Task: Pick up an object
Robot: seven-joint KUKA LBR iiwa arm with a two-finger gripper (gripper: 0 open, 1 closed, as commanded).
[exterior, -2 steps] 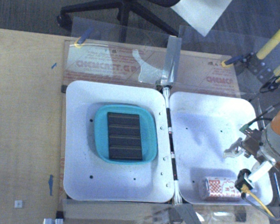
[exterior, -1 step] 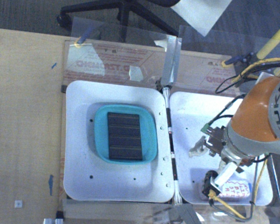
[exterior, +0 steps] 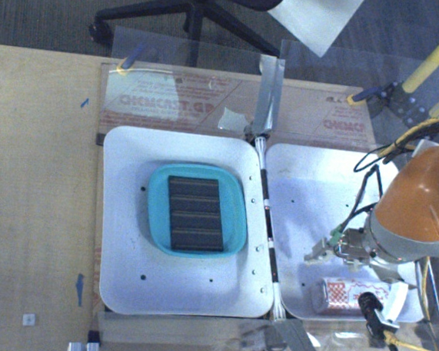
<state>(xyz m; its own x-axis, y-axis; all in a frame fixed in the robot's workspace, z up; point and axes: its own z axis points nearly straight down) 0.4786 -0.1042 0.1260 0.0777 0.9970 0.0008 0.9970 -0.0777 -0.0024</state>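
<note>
Single fixed cam sat above the bench (exterior: 25, 191), looking down at a slant, approx. mid-range. Both white bins (exterior: 122, 223) were in frame, w/ floor along top edge; arm (exterior: 417, 205) entered from right.

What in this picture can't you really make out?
- The gripper: small and blurred in the camera view; whether its fingers are apart is unclear.
- The red-and-white patterned pack in the right bin: print too small to read.
- The dark ribbed block on the teal tray: what it is stays unclear.
</note>
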